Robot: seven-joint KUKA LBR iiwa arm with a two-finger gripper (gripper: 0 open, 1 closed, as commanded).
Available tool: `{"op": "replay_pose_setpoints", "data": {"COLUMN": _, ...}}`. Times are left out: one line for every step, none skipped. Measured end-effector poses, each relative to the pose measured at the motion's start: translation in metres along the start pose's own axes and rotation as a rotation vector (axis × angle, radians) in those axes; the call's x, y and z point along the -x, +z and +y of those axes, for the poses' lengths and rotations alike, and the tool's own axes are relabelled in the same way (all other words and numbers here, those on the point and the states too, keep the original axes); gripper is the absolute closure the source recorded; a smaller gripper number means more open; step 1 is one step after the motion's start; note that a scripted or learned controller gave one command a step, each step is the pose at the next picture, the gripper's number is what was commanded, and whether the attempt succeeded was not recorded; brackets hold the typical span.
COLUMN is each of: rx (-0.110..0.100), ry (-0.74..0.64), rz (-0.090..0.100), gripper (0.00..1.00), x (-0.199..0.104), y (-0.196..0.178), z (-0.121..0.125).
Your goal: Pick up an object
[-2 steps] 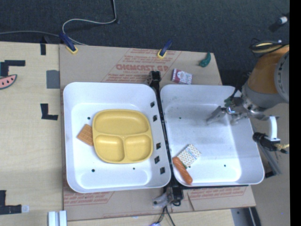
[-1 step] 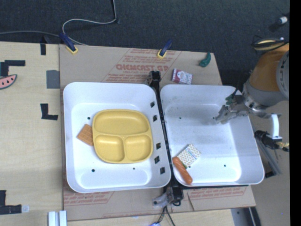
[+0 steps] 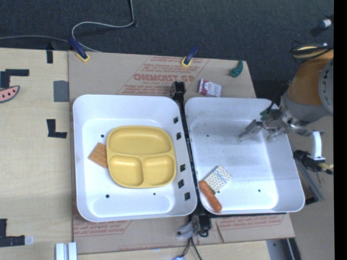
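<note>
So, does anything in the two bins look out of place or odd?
Slightly. A brown cracker lies tucked partly under the yellow plate in the left bin. In the right bin, the orange carrot rests against the front wall beside a patterned packet.

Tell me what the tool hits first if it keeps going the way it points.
Probably the bare floor of the right white bin: the tool points left and downward, and nothing lies directly ahead, though depth is unclear.

My gripper [image 3: 259, 130] hangs over the right bin's [image 3: 282, 194] upper right part with nothing between my spread fingers. Near that bin's lower left corner lie a patterned packet [image 3: 218, 179] and an orange carrot-like piece [image 3: 210, 196], touching. The left bin [image 3: 87, 199] holds a yellow divided plate [image 3: 142, 156] overlapping a tan cracker [image 3: 98, 155].
</note>
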State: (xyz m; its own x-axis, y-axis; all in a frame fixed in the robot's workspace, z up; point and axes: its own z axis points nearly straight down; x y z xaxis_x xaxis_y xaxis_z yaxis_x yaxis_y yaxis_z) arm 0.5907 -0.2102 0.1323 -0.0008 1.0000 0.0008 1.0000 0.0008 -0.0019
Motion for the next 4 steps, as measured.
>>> {"op": "replay_pose_setpoints", "data": {"rx": 0.004, "ry": 0.002, "rz": -0.003, "gripper": 0.00, "x": -0.007, "y": 0.046, "z": -0.003}}
{"op": "replay_pose_setpoints", "data": {"rx": 0.008, "ry": 0.002, "rz": -0.006, "gripper": 1.00, "x": -0.006, "y": 0.035, "z": -0.003}}
{"op": "replay_pose_setpoints", "data": {"rx": 0.008, "ry": 0.002, "rz": -0.006, "gripper": 0.00, "x": -0.006, "y": 0.036, "z": -0.003}}
{"op": "replay_pose_setpoints", "data": {"rx": 0.008, "ry": 0.002, "rz": -0.005, "gripper": 1.00, "x": -0.007, "y": 0.026, "z": -0.003}}
